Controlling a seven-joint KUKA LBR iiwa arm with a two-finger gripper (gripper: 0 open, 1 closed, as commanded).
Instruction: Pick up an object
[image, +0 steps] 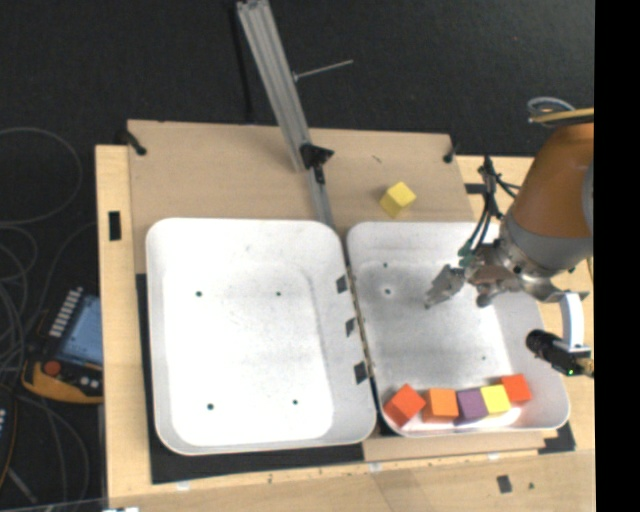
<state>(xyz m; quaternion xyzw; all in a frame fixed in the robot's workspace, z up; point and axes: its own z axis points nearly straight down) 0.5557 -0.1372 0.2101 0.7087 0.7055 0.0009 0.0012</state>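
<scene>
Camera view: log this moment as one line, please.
gripper over right bin, nothing held | blocks along near wall | yellow cube on bench

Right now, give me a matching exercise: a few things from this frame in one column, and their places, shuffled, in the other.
Things:
1. yellow cube
2. purple block
3. gripper
4. red block

Places:
A. left end of the block row
B. on the bench behind the bins
C. over the right bin's middle
D. mid-row, at the right bin's front wall

Pairs: 1-B, 2-D, 3-C, 4-A
</scene>
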